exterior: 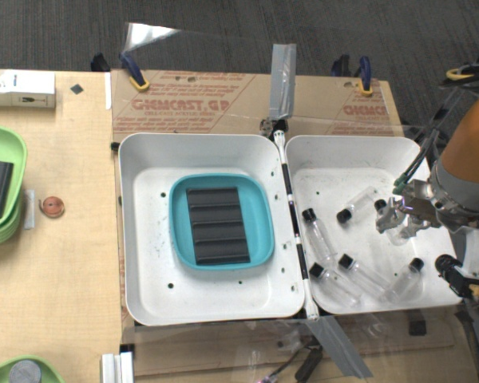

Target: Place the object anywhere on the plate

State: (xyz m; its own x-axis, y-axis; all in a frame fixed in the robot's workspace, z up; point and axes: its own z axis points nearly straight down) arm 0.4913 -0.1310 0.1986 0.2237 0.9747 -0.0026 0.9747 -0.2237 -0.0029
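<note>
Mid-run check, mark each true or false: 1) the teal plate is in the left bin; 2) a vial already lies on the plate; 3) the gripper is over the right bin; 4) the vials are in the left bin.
1) True: the teal plate sits in the left bin.
2) False: only a black ridged insert lies on it.
3) True: the gripper is over the right bin.
4) False: the vials lie in the right bin.
</note>
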